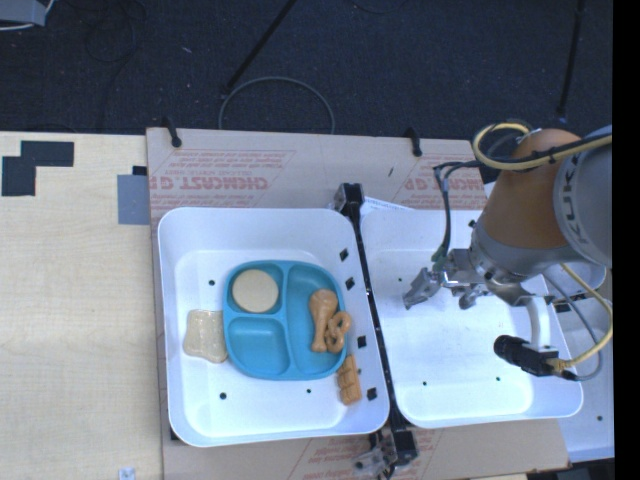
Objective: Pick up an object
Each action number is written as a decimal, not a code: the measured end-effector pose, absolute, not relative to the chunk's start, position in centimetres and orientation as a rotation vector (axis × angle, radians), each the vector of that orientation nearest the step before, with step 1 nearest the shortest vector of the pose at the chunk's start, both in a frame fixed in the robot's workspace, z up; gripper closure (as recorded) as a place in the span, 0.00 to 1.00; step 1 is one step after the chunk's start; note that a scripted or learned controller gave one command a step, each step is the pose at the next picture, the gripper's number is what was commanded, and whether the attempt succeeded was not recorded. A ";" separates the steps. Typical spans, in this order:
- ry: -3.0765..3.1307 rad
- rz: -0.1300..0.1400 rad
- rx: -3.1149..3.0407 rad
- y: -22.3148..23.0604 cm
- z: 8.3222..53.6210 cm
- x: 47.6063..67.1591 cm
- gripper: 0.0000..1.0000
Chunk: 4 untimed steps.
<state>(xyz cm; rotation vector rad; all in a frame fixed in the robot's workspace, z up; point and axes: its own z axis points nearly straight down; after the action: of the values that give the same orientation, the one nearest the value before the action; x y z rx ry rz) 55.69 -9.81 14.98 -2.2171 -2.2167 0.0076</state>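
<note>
In the left bin (185, 258) lies a blue divided tray (262, 353). A round tan cookie (254, 290) sits in its upper-left compartment, and a brown twisted pretzel-like piece (327, 320) lies in its right compartment. A pale beige slice (205, 335) rests on the bin floor just left of the tray. A small brown chunk (348, 380) lies at the tray's lower right corner. My gripper (442, 296) hangs over the upper middle of the right bin (450, 368), open, its fingers spread with nothing between them.
The grey arm with its orange band (530, 203) comes in from the right above the right bin. A black cable plug (525, 354) and yellow cables hang over that bin's right side. A black divider (362, 308) runs between the bins.
</note>
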 end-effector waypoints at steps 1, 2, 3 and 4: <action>-2.216 0.007 -2.217 -10.3 10.5 55.6 0.00; -2.217 0.005 -2.219 -10.2 8.6 55.5 0.00; -2.212 0.004 -2.226 -10.3 9.8 55.5 1.00; -2.216 -0.001 -2.228 -10.8 14.4 54.8 1.00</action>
<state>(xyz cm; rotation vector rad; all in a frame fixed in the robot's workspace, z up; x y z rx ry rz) 54.82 -10.82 14.42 -2.2283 -2.2155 -0.0007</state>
